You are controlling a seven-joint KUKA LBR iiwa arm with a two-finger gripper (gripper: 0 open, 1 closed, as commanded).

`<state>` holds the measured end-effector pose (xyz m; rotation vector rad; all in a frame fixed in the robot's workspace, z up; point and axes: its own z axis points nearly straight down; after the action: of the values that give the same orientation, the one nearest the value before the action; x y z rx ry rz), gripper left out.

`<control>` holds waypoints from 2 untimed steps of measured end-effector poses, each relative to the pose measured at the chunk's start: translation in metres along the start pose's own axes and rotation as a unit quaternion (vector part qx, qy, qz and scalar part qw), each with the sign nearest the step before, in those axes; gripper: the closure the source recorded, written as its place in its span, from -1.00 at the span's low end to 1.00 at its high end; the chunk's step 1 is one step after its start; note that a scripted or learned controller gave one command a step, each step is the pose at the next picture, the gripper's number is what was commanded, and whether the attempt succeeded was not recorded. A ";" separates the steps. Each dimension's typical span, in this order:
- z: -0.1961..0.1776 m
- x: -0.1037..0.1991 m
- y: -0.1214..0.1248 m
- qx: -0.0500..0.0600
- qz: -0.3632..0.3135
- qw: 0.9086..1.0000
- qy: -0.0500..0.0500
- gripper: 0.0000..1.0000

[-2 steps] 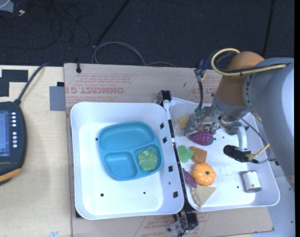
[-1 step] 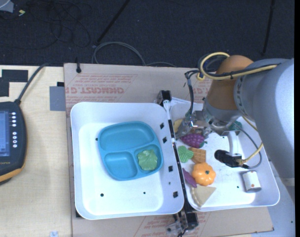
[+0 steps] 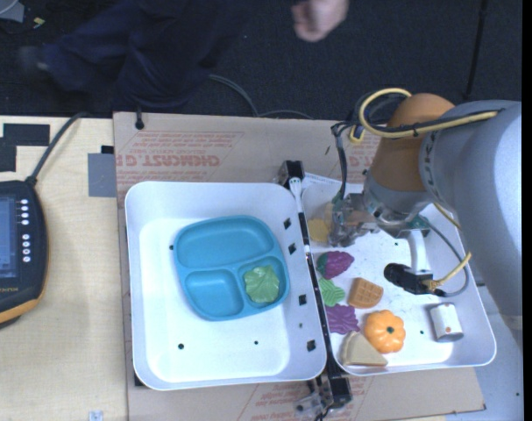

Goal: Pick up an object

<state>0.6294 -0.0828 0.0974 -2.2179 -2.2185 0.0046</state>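
My gripper reaches down into the back left part of the right bin. It hangs right beside a yellow piece and just above a purple bunch of grapes. Nearer the front lie a green leaf, a tan waffle, a second purple piece, an orange pumpkin, a cream wedge and a small white block. Nothing can be seen held in the gripper.
The left bin holds a blue divided plate with a green lettuce leaf in one compartment. A teach pendant lies at the far left. A person's hand shows at the top.
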 end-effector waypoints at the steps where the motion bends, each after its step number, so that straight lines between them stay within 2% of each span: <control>1: 0.000 0.000 0.000 0.000 0.000 1.000 0.000 -1.00; 2: 0.011 -0.005 -0.046 0.001 0.001 1.000 0.000 -1.00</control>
<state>0.5829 -0.0882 0.0865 -2.2180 -2.2153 0.0071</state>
